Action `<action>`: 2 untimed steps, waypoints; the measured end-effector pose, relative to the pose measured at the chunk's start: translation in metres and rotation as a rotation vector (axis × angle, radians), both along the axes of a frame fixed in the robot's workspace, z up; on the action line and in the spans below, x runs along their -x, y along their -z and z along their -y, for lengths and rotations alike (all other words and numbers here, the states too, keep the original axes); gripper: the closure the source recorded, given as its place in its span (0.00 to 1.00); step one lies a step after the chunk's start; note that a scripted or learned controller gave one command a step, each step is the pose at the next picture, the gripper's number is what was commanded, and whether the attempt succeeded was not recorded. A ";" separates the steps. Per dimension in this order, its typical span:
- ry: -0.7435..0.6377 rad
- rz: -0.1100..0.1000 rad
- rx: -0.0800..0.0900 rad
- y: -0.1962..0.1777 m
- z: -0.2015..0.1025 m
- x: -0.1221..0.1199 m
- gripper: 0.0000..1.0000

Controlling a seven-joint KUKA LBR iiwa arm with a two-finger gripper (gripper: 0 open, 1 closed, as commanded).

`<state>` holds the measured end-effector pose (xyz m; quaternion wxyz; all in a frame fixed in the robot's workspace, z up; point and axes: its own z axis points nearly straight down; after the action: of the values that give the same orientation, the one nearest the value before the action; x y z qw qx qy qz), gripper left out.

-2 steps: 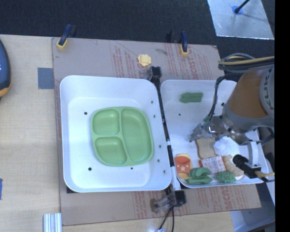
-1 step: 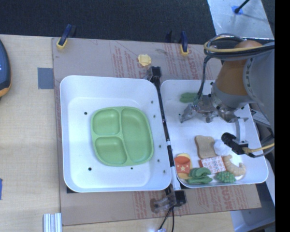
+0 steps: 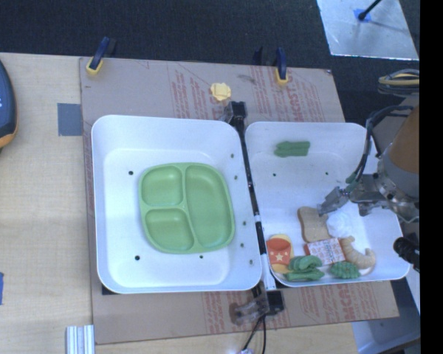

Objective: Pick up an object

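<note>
1. The gripper (image 3: pixel 345 200) hangs low over the right bin (image 3: pixel 280 135), the arm cut off at the frame's right.
2. Its finger state cannot be told.
3. The toast slice (image 3: pixel 311 223) lies just beside it, among crowded small items hard to identify.
4. A green divided plate (image 3: pixel 186 208) sits in the left bin (image 3: pixel 111 135).

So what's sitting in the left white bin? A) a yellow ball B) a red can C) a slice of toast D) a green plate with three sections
D, because the green plate with its three sections lies in the middle of the left bin, while the toast-like piece and the red item lie in the right bin.
</note>
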<state>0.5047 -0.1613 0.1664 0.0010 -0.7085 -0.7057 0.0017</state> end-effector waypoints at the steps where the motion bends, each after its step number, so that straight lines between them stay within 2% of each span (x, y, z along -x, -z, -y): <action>1: -0.011 -0.005 -0.004 0.079 -0.018 -0.014 0.00; 2: -0.010 0.010 0.003 0.064 0.029 -0.094 0.00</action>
<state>0.5989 -0.1903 0.1025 -0.0036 -0.7049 -0.7093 -0.0007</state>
